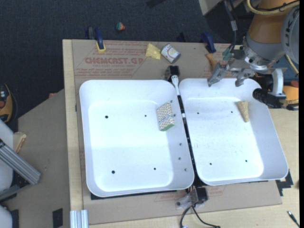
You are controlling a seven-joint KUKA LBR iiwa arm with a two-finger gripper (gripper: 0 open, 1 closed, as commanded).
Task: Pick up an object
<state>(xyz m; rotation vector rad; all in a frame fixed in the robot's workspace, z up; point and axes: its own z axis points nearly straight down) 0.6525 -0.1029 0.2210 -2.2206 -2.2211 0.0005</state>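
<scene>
A small patterned green-and-white packet lies in the left bin, near its right wall. A tan cone-shaped piece rests in the right bin, toward its upper right. My gripper hangs over the far rim of the right bin, up and to the left of the cone. Its two fingers stand apart, open, with nothing between them.
On the cardboard behind the bins lie a yellow wedge, a small white-and-grey box and an orange piece. A black clip sits at the joint between the bins. Blue clamps hold the board's far edge.
</scene>
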